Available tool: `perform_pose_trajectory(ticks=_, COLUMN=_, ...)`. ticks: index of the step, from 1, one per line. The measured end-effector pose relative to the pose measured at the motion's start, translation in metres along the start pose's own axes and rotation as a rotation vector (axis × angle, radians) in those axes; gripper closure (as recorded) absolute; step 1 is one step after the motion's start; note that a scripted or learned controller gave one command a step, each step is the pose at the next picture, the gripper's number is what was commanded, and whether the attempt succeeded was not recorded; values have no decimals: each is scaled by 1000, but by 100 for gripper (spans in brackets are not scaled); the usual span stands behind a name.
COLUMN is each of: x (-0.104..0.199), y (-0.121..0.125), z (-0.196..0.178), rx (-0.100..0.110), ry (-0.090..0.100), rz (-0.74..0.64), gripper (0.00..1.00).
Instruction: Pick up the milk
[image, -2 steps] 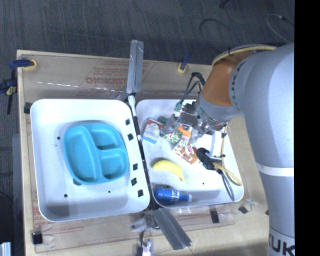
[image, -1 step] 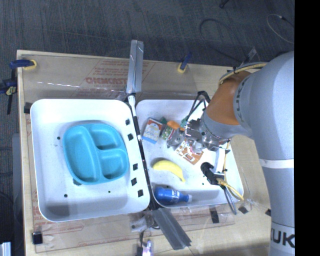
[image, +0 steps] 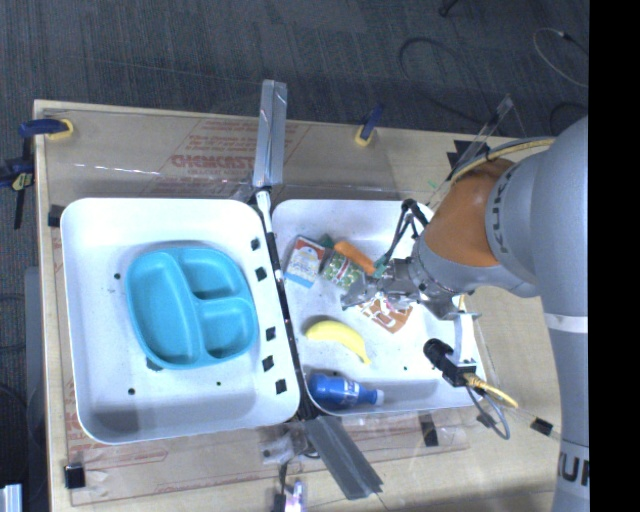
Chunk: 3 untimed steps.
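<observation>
The milk (image: 302, 263) is a small white and blue carton lying in the right bin (image: 452, 392), near its upper left corner and close to the divider. My gripper (image: 362, 290) reaches in from the right and hangs low over the middle of that bin, just right of and below the carton. Between the carton and the gripper lie a green can (image: 338, 268) and an orange carrot (image: 357, 256). Nothing shows as held.
A yellow banana (image: 338, 338) lies below the gripper and a blue bottle (image: 340, 392) rests at the bin's front. An orange and white packet (image: 390, 314) sits under the wrist. The left bin (image: 90, 400) holds a blue divided tray (image: 192, 304).
</observation>
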<state>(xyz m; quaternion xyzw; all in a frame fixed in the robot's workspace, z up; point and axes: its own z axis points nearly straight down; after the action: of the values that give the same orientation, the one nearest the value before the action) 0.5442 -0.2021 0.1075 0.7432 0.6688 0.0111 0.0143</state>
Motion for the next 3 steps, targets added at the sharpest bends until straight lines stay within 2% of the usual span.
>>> perform_pose_trajectory(ticks=1, x=-5, y=3, z=-14, rx=-10, ry=-9, rz=0, gripper=100)
perform_pose_trajectory(ticks=2, x=16, y=23, z=-29, rx=38, ry=-2, rz=257, gripper=100)
perform_pose_trajectory(ticks=3, x=16, y=23, z=-29, rx=39, ry=-2, rz=257, gripper=0)
